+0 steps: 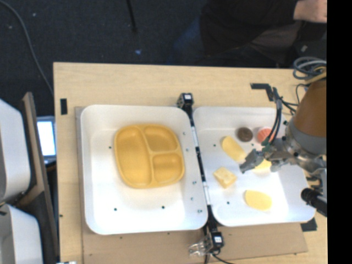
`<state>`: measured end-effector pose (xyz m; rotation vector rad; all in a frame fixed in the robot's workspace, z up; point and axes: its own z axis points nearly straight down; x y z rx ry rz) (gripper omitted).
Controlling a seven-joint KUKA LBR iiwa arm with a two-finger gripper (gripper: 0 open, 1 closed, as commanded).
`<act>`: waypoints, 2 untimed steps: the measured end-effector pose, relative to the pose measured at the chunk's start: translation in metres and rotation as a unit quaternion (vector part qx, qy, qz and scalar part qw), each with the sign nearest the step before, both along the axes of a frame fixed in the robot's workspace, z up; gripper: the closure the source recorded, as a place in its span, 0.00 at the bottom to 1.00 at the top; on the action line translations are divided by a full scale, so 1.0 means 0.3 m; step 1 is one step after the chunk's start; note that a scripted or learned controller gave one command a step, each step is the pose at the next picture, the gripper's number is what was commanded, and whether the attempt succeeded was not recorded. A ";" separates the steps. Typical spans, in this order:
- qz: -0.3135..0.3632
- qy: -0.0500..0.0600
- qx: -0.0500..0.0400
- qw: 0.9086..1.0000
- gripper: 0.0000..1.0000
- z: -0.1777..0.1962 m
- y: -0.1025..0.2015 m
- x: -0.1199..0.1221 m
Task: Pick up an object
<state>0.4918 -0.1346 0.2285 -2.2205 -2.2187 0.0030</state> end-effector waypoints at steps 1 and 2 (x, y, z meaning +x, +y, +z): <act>0.000 -0.002 0.000 1.000 0.00 0.006 0.000 0.003; 0.000 0.001 0.000 1.000 0.00 -0.201 -0.011 -0.003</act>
